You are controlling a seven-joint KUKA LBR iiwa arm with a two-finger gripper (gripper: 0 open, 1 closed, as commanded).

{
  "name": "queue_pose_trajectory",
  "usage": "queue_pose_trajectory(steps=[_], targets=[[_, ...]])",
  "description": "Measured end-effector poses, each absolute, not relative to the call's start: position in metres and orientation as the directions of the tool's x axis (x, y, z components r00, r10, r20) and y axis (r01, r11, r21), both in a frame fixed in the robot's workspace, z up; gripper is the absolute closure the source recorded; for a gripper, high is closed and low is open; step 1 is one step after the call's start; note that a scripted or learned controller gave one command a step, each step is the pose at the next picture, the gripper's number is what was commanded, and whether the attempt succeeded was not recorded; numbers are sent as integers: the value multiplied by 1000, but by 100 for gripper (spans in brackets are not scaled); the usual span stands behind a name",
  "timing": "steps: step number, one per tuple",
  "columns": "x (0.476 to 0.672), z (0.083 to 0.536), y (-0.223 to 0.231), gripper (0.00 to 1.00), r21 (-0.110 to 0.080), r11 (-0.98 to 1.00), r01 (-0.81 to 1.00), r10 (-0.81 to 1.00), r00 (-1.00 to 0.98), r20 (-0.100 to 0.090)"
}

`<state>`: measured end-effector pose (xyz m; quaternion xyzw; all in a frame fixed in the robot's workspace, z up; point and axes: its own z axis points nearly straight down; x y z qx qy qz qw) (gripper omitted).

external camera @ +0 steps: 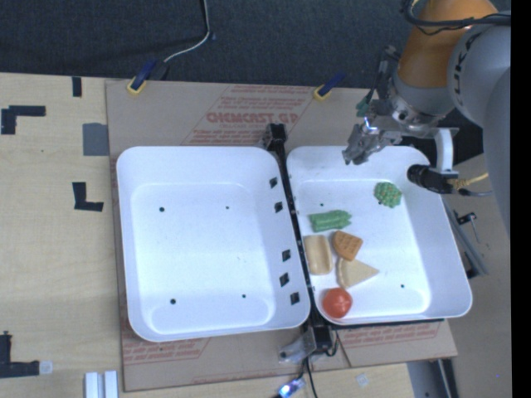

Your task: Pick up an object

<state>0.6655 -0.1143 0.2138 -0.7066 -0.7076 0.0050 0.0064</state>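
With its fingers' state impossible to tell, the tool [358,152] hangs above the right white bin's [431,301] far rim, well apart from the bumpy green broccoli-like piece [387,194], so a straight descent would likely close on bare plastic.
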Motion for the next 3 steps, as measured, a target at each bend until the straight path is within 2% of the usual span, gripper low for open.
queue_pose_trajectory(steps=[1, 2, 3], targets=[[669, 276, -27, 100, 3, 10, 1000, 1000, -10, 3], [669, 354, 65, 100, 8, 12, 1000, 1000, -12, 4], [665, 194, 97, 100, -16, 4, 1000, 1000, -4, -2]])
